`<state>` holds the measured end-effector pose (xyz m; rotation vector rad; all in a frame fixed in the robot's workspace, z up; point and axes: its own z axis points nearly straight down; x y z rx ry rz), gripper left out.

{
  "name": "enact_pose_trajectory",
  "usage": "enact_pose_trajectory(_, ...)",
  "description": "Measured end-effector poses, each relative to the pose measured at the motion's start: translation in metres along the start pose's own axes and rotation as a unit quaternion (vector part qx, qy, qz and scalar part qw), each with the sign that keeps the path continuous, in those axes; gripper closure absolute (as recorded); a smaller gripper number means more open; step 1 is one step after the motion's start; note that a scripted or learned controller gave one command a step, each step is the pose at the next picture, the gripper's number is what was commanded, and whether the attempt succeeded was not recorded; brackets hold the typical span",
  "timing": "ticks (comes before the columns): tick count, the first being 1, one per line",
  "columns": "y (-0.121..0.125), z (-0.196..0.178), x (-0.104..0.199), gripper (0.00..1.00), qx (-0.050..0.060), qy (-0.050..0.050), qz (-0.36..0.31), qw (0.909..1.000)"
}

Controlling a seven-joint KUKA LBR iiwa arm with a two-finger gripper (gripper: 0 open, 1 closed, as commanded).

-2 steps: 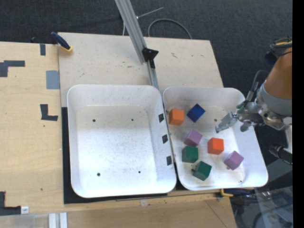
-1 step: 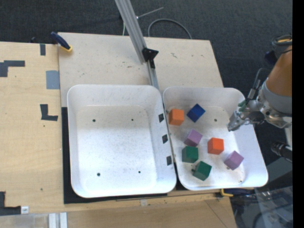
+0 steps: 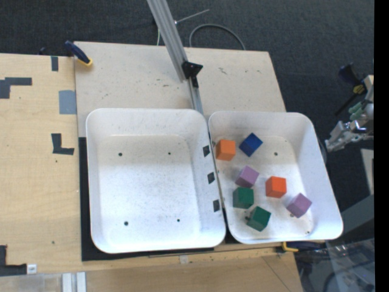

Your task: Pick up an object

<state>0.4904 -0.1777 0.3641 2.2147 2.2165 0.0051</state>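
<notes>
The right bin (image 3: 316, 145) holds several small cubes. An orange cube (image 3: 225, 149) and a blue cube (image 3: 250, 144) lie near its far left. A purple cube (image 3: 247, 177) sits in the middle, with a red-orange cube (image 3: 276, 187) to its right. Two green cubes (image 3: 242, 198) (image 3: 259, 218) lie toward the near side. A second purple cube (image 3: 298, 205) rests at the near right. My gripper (image 3: 344, 135) hangs outside the right bin, just past its right rim, apart from every cube and with nothing seen in it.
The left bin (image 3: 97, 163) stands beside the right one. A slanted metal rail (image 3: 173, 38) runs from the top down to the bins' shared wall. A blue and yellow clamp (image 3: 78, 52) lies at the bench's far left corner.
</notes>
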Motion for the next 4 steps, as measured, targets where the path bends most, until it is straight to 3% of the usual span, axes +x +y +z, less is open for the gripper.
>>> enact_pose_trajectory(1,0.043,-0.143,0.031,1.00,0.000,0.000,-0.001,1.0000)
enact_pose_trajectory(4,0.126,-0.178,0.220,1.00,0.003,0.002,-0.003,1.0000)
